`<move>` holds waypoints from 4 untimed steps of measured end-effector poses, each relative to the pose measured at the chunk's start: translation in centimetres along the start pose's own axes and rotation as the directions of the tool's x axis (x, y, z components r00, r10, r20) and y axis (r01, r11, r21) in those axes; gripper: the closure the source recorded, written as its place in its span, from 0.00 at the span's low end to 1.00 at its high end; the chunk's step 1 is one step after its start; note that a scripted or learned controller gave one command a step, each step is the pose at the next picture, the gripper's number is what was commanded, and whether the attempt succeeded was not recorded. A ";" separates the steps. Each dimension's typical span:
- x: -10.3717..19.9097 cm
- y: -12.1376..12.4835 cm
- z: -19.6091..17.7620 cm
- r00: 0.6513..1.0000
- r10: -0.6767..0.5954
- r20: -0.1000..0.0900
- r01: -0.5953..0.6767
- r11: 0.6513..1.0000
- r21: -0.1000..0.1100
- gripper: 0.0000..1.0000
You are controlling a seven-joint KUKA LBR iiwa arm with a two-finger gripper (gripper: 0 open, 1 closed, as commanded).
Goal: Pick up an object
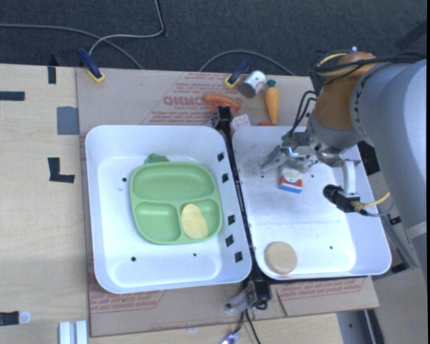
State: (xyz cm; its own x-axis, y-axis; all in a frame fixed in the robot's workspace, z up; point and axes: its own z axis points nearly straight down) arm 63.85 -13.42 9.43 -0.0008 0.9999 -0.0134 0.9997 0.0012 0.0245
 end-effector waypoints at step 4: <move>2.7 2.5 0.3 1.000 -0.001 -0.008 0.001 1.000 0.012 0.00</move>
State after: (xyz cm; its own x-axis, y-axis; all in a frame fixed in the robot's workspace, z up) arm 66.33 -10.76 9.13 -0.0022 1.0000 -0.0051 0.9999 0.0022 0.0125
